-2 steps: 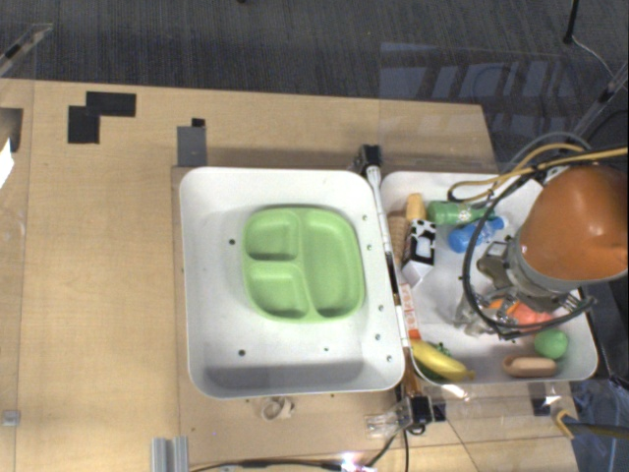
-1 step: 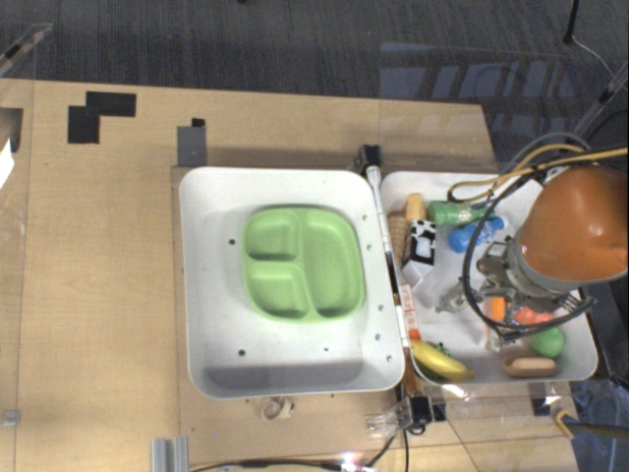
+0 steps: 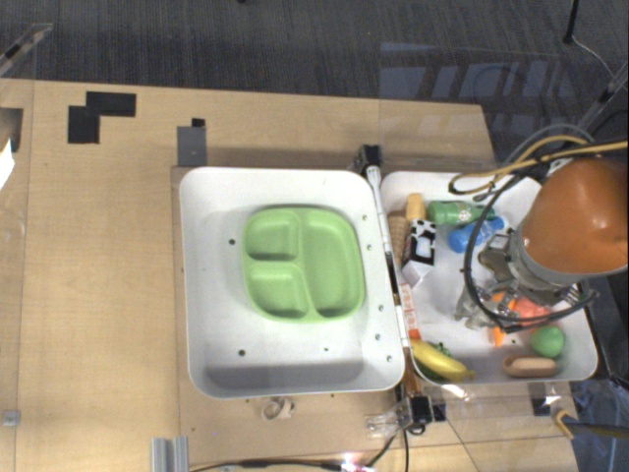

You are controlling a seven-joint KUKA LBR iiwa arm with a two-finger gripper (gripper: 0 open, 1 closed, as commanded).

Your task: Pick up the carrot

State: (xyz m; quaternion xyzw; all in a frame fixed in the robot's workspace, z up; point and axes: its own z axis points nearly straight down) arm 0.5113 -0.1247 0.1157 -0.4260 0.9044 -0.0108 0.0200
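The carrot (image 3: 525, 309) is a small orange piece lying in the right bin (image 3: 586, 362), and its tip pokes out at the lower left. My gripper (image 3: 508, 303) hangs directly over it, beneath the grey wrist and the orange band. The wrist and cables hide most of the carrot and the gripper's end, so I cannot tell whether the two touch.
The right bin also holds a banana (image 3: 439, 362), a green ball (image 3: 547, 341), a brown sausage (image 3: 531, 366), a green bottle (image 3: 454, 210), a blue item (image 3: 474, 234) and a black-and-white box (image 3: 421, 244). A green divided plate (image 3: 300, 264) lies in the left bin (image 3: 201, 293).
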